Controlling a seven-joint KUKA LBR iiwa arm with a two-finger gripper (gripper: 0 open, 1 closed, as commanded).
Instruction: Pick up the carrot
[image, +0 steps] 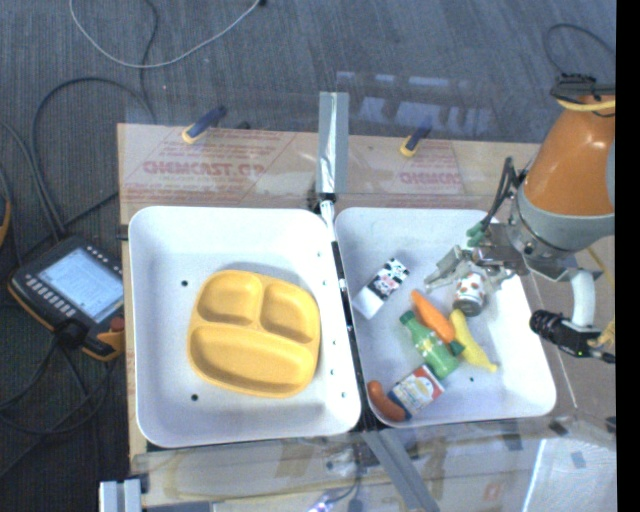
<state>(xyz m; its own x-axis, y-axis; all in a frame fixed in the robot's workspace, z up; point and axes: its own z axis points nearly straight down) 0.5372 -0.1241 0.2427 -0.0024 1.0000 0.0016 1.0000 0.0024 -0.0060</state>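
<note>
The two-finger metal gripper hangs over the right shallow white bin, near its far side, and whether it is spread or closed cannot be told from this slanted look; nothing is seen in its grasp. The small orange tapered carrot lies just below and a little to the left of it, toward the bench's near edge. Its long axis runs diagonally, upper-left to lower-right, resting against a green plastic bottle and beside a yellow banana-shaped toy. The reach is likely short: down and slightly leftward.
</note>
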